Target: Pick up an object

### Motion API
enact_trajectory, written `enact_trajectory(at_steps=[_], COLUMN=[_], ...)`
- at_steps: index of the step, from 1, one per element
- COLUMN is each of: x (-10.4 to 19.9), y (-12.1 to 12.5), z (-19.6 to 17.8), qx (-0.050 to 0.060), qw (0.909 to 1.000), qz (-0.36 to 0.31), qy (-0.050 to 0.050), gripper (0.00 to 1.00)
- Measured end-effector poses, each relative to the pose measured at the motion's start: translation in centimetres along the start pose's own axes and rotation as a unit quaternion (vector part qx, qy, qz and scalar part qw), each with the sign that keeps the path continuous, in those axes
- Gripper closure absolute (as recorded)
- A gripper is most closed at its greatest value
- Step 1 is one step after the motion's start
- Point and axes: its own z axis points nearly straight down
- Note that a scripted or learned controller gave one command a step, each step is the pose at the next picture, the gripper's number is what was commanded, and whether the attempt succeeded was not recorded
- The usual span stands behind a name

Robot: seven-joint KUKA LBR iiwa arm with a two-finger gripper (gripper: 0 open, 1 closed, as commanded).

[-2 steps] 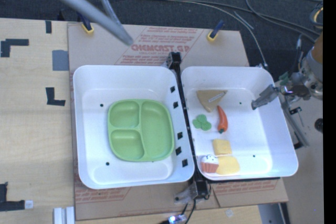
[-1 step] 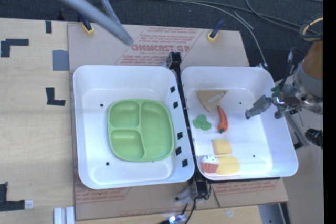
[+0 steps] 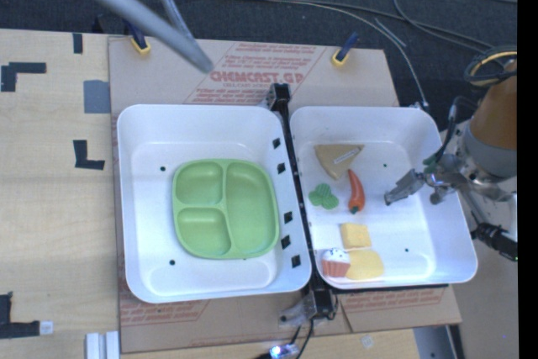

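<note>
Pincer: my pincer (image 3: 402,191) hangs inside the right bin, near its right wall. I read it as one dark prong pointing left; I cannot tell its state from this slant. Nothing visibly in it.
Arm: my arm (image 3: 496,126) leans in over the right rim, orange band up, so the wrist tilts the tool toward the food pieces rather than straight down.
Nearest target: chili (image 3: 356,191), red, lying lengthwise just left of the tip, apart from it. I judge this the likeliest pick.
Other pieces: tan wedge (image 3: 337,158) above the chili; green sprig (image 3: 323,197) beside it to the left; yellow square (image 3: 355,235) below; yellow lump (image 3: 365,266) and a red-white bit (image 3: 335,264) touching near the front wall.
Right bin: right bin (image 3: 450,219) holds all the loose pieces, so the work stays here.
Left bin: left bin (image 3: 134,181) carries a green tray (image 3: 225,208), flat, centred.
Tabletop: tabletop (image 3: 42,197) with cardboard under both bins.
Risk: pieces are small and flat; a slanted approach may skid off them.
</note>
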Motion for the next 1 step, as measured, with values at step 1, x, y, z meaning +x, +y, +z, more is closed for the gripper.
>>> enact_trajectory(at_steps=[1], x=[0.86], y=[0.54], z=[5.12], qx=[0.0], qw=[1.0], qz=[-0.001], qy=[0.0], gripper=[0.0])
